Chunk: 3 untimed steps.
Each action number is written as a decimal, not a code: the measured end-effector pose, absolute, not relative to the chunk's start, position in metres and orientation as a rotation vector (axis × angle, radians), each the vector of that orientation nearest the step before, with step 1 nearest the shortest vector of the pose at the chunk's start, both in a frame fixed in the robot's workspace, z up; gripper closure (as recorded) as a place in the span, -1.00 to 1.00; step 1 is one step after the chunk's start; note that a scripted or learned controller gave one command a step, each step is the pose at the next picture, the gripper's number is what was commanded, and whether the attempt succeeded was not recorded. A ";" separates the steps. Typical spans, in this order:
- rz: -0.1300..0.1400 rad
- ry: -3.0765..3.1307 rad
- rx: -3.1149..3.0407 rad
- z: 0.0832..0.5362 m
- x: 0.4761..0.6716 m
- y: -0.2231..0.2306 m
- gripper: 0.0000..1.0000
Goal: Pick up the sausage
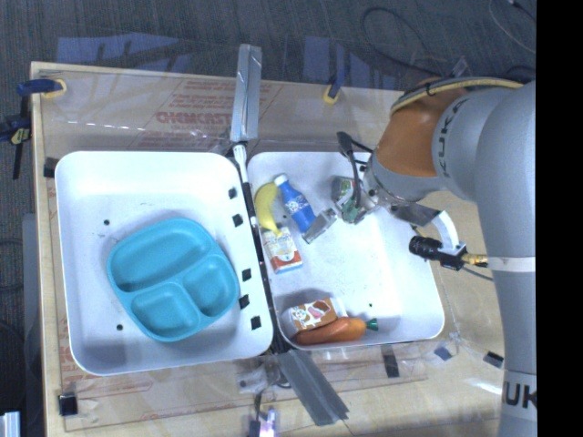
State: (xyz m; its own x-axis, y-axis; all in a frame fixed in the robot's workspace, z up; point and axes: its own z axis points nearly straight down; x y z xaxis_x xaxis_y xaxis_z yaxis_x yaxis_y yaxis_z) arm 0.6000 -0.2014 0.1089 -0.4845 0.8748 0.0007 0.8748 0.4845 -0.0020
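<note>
Nearest the camera in the right bin (pixel 387 276), the sausage (pixel 332 330) lies on its side along the near wall, an orange-red length with a small green bit at its right end; it touches a brown-and-white carton (pixel 312 314) that lies just behind it, toward the bin's near left corner; nothing grips either of them. In the left bin (pixel 91 185) a blue divided plate (pixel 173 279) sits flat toward the near side, its three compartments turned up. Farther back in the right bin, close to the wall shared by both bins, a small red-and-white carton (pixel 282 249) lies flat; just beyond it a yellow banana (pixel 265 206) runs along that wall, and a blue bottle (pixel 293 204) with a white cap lies beside the banana on its right. The end effector (pixel 351 206) hangs low over the far middle of the right bin, right of the bottle and well apart from the sausage; whether it is released or clenched I cannot tell, and nothing is seen in its grasp. The grey arm (pixel 483 162), with its orange band, reaches in from the right above the bin's far right corner. Beyond both bins the counter (pixel 137 107) shows a pale wooden top under clear sheeting.
</note>
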 end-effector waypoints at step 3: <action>-0.008 -2.845 -1.369 0.097 0.483 -0.175 -1.00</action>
